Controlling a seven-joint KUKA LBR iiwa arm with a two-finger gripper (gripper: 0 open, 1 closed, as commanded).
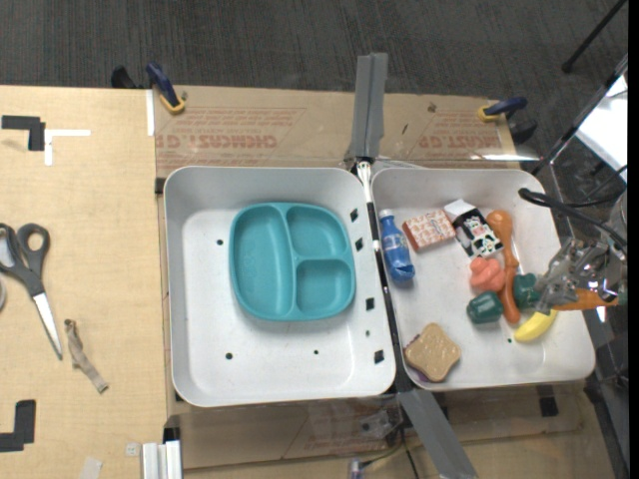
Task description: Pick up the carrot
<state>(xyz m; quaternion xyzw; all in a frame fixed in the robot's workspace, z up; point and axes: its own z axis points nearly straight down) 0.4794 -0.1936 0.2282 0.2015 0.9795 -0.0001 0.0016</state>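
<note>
Long orange carrot (508, 267) lies in the right shallow white bin (559, 367), running from near the black-and-white carton (473, 230) down past the pink piece (487, 272) to the dark green piece (484, 308). Metal jaws (571, 279) sit at the bin's right side, beside a yellow banana (534, 326); clenched or released: cannot tell.

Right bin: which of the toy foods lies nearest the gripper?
The yellow banana, at the bin's lower right just below the gripper. The carrot and slice of bread lie farther left.
</note>
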